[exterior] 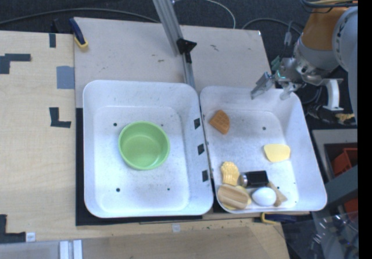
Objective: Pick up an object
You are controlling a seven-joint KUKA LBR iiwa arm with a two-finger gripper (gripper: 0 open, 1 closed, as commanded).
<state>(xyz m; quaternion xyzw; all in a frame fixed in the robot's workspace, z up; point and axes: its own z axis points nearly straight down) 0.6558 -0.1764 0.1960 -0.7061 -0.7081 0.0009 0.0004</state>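
Seen from above at a slant: two shallow white bins side by side on a bench

In the left bin, a green bowl, upright, near the middle, nothing else beside it

In the right bin, several small things: toward the far left part, an orange-brown block, alone; toward the right, a pale yellow piece, well apart from the block; at the near edge, a cluster lying close together, with a yellow ridged piece, a black object just beside it, a tan round wooden piece nearest the front, and a white egg-shaped thing to its right

Above the far right corner of the right bin, the gripper, fingers spread apart, nothing between them, well apart from every object in the bin

Behind it, at the right edge, the grey arm with its orange band
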